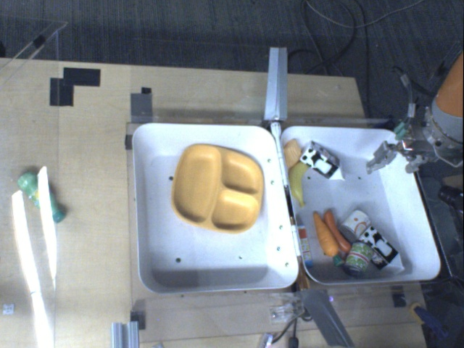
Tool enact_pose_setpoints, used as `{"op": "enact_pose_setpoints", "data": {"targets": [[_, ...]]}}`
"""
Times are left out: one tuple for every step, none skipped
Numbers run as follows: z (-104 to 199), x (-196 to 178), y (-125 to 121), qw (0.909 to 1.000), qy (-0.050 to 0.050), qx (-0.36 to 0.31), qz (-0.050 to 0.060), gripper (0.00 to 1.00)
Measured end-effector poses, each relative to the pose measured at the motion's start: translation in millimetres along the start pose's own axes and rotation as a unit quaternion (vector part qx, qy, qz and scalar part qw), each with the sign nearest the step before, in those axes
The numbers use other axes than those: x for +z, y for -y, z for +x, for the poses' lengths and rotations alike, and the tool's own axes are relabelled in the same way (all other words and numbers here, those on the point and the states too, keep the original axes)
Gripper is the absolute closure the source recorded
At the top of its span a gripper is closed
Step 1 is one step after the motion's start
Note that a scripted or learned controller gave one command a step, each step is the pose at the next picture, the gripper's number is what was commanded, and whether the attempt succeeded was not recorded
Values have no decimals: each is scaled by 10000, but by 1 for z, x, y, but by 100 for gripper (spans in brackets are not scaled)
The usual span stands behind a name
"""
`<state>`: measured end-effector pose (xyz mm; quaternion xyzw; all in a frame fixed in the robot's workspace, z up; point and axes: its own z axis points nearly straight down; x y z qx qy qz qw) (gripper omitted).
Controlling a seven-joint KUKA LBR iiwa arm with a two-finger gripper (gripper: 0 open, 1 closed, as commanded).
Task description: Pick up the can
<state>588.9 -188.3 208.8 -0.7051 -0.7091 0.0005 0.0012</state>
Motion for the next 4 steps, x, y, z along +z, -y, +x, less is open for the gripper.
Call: {"op": "enact_pose_setpoints", "data": {"targets": [[32,73,47,9939,-2,1100,13,0],[80,120,89,9966,16,820,-91,0],[82,112,88,9967,2,809,-80,100],[142,27,-12,9938,9,1115,1,100]]}}
